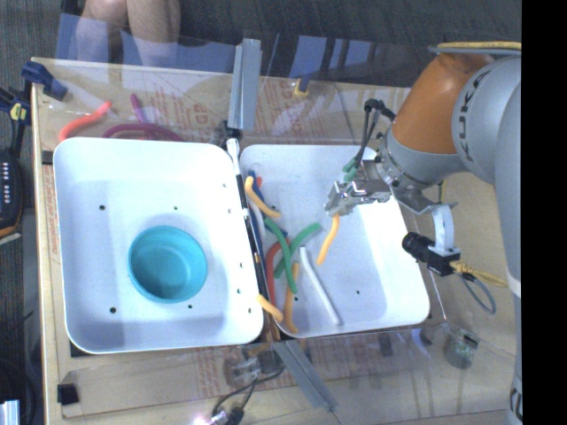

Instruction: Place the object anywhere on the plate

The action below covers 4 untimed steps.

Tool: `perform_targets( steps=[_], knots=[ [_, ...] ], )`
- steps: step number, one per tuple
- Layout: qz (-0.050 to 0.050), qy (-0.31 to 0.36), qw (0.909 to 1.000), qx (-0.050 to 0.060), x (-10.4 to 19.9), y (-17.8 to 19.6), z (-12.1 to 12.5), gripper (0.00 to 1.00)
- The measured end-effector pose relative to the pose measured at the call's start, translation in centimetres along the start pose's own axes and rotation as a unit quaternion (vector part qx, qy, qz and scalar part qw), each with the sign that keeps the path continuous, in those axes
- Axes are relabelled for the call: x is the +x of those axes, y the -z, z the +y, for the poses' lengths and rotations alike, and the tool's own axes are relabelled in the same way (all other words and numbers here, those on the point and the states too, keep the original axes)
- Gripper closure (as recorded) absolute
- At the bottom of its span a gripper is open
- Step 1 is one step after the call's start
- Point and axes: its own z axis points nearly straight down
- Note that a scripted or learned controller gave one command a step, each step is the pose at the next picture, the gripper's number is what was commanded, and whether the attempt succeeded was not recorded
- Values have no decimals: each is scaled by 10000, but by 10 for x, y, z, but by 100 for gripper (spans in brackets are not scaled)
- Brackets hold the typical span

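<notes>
Hand (339,209) grips orange strip (327,240) over right bin (390,304); green, red, yellow strips (276,259) cluttered nearby.

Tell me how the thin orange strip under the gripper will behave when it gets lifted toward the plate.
The thin orange strip is slim and slightly bent, so it is probably floppy and may droop. It looks light for its size. It hangs just below the gripper, and such a narrow thing could slip before reaching the round teal plate.

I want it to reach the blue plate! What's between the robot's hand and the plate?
In the camera view, green, red and yellow strips and both bins' rims lie between the end effector and the plate.
</notes>
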Motion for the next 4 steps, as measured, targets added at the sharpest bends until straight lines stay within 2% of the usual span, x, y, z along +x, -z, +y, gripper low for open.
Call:
perform_targets(
  steps=[1, 2, 3, 4],
  knots=[
    [-6, -604, 9982, 8, 70, 16, -1, 100],
    [-8, -1297, 9916, 5, 103, -10, -11, 100],
    [-12, -1092, 9940, 9, 166, -7, -22, 100],
    [-17, 98, 10000, -8, 206, 21, -13, 100]
  ],
)
